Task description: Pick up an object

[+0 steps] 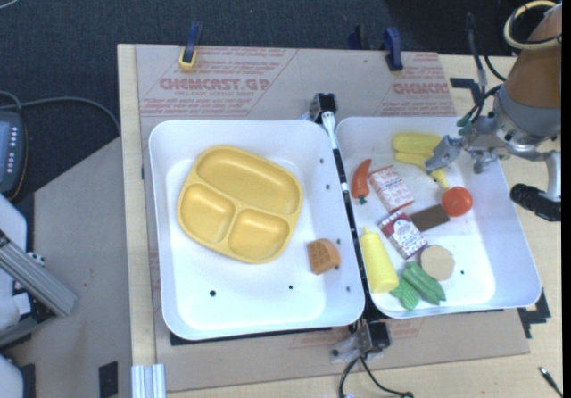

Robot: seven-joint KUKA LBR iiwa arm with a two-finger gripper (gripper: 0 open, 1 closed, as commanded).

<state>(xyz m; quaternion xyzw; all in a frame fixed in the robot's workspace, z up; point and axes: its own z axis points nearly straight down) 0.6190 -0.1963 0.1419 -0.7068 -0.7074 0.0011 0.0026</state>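
Note:
My gripper (pixel 464 159) hovers over the far right part of the right bin (pixel 517 255), open with nothing between its fingers. One finger (pixel 441 155) is next to a yellow corn-like toy (pixel 412 147). A red tomato (pixel 457 201) lies just in front of the gripper. Near it are a brown bar (pixel 430 218), a white and red carton (pixel 390 188), a red packet (pixel 403 235) and a red chili (pixel 360 180). A yellow bottle (pixel 379 261), a green vegetable (pixel 419 286) and a beige round piece (pixel 437 262) lie at the bin's front.
The left bin (pixel 169 209) holds a yellow divided plate (pixel 239 204) and a small brown bread piece (pixel 323 255). A black divider rail (pixel 339 173) runs between the bins. The arm's orange band (pixel 535 75) rises at the right edge.

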